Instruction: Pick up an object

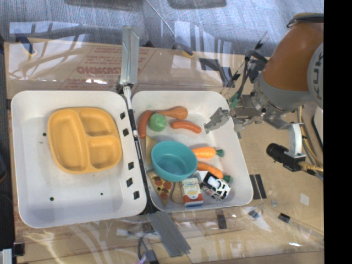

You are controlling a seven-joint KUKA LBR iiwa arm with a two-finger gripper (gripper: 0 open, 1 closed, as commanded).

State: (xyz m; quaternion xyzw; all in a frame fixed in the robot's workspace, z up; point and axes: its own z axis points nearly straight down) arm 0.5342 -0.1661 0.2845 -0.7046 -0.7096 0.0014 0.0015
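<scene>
In the right bin (234,169), nothing is yet lifted: the teal bowl (174,160) sits at centre and the carrots (208,152) at three o'clock. The gripper (218,120) is seen at two o'clock, its grasp impossible to judge, so the pick remains undone.

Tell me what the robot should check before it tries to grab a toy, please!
1. Gripper above the right bin, where the toys are: ok.
2. Nothing already between its fingers: ok, nothing shows there.
3. Fingers open enough: cannot tell.
4. A toy right beneath it: not ok; the closest, an orange chili, lies a little to one side.
5. Toys with room around them: not ok; most crowd around the teal bowl.
6. Yellow tray out of the way in the left bin: ok.
</scene>
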